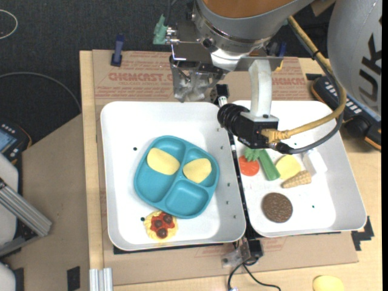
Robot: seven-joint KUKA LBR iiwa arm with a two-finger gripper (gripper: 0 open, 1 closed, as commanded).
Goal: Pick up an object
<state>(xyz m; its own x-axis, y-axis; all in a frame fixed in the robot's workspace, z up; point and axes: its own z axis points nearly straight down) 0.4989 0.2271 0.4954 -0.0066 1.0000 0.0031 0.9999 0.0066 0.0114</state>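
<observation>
Jaw state cannot be told. Gripper (193, 85) hangs above the far rim of the left bin (115, 162), metal parts crowded and blurred against the cardboard (145, 71) behind; nothing seen held.

Grey arm (242, 11) with orange band enters from top right, large in frame. Black cable fitting (242, 126) and tan hose (315, 126) draped over the seam between bins.

Left bin: blue divided plate (176, 190) near centre, three compartments. Two yellow pieces (163, 160) (197, 170) in the two far compartments, one each. Near compartment bare. Small pizza-like toy (160, 224), yellow with red dots, lying on bin floor just beside the plate's near edge, apart from it.

Right bin (345, 205): cluster near the left wall. Red tomato-like piece (249, 166), green piece (267, 165) just beside it, pale yellow block (288, 164), tan ridged cone (296, 179) touching or almost touching the block. Brown round cookie (277, 207) closer to the near rim, apart from the cluster.

Yellow object (327, 282) on bench outside bins, bottom right.
</observation>
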